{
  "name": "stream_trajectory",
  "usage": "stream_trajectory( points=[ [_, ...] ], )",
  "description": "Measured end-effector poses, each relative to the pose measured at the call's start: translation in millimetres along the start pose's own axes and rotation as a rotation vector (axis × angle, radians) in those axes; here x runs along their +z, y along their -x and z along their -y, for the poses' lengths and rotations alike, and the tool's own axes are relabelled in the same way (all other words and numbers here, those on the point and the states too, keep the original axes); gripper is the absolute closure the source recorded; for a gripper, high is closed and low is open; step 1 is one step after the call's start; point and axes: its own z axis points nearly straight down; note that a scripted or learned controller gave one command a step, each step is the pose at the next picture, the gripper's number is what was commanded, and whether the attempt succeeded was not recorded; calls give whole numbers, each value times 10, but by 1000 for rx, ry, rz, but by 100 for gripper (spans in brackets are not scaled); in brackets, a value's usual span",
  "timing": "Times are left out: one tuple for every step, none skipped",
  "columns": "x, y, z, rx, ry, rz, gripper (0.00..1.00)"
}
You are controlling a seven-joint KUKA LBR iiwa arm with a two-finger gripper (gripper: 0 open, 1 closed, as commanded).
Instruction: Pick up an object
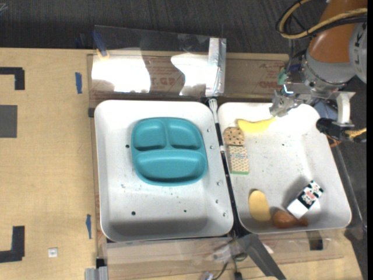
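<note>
A teal divided plate (169, 150) lies in the white left bin (111, 203). The white right bin (326, 156), finely speckled with dark dots, carries a yellow banana (255, 125), a tan cracker (233, 136) dotted with small holes, a pale packet (238, 159) patterned in green and beige, a yellow-ochre rounded piece (259, 205), a reddish-brown piece (284, 218) and a white box (306, 199) printed in black with red and blue marks. The arm (335, 51) is grey with an orange band. Blue tape (78, 82) marks the light wooden bench (46, 174).

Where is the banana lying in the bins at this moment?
The banana lies in the right bin near its far edge, just beyond the cracker, with the gripper close at its right end.
</note>
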Motion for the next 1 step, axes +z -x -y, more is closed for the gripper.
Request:
stream_trajectory(
  points=[
    [-5,-1,-1,0,1,0,0]
  ],
)
